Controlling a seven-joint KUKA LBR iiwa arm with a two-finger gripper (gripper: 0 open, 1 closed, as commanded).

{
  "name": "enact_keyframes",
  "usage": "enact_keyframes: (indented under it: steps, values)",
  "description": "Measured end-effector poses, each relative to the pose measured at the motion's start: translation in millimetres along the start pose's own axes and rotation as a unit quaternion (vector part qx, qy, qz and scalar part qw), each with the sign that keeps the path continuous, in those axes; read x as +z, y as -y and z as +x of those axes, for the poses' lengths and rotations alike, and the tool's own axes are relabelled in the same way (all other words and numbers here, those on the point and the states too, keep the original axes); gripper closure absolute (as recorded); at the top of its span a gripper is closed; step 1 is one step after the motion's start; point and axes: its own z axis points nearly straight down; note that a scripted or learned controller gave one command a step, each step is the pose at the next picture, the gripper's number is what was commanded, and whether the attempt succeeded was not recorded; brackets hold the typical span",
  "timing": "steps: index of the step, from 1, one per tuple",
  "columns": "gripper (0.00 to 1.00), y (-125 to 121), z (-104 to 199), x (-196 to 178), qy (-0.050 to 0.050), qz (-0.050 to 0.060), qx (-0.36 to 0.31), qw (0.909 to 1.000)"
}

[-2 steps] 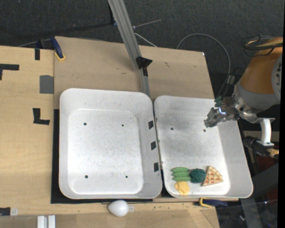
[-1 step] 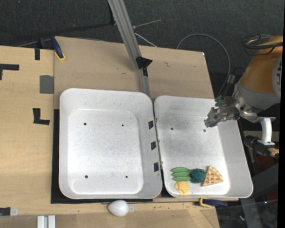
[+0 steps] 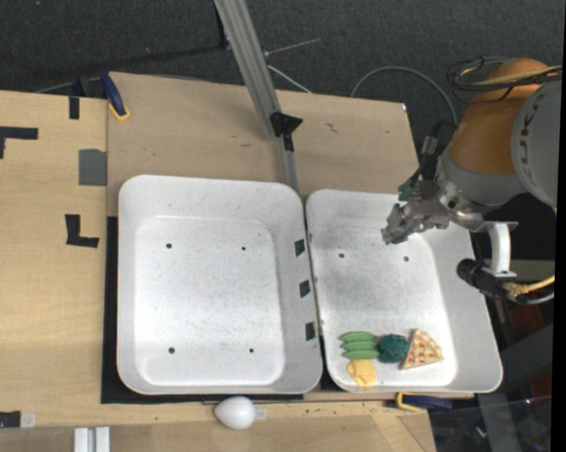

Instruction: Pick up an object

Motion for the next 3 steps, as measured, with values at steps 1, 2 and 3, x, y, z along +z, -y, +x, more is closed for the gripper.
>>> enact_keyframes:
  steps: [1,2,3]
  values:
    - [1.0,-16.1,50.8,-10.2,0.0,0.0,-0.001,1.0]
    - [1.0,-20.6,97.0,-14.5,0.0,0.0,0.0,1.0]
    - [1.0,-25.9,144.4,-4.4,0.0,0.001,0.0,1.0]
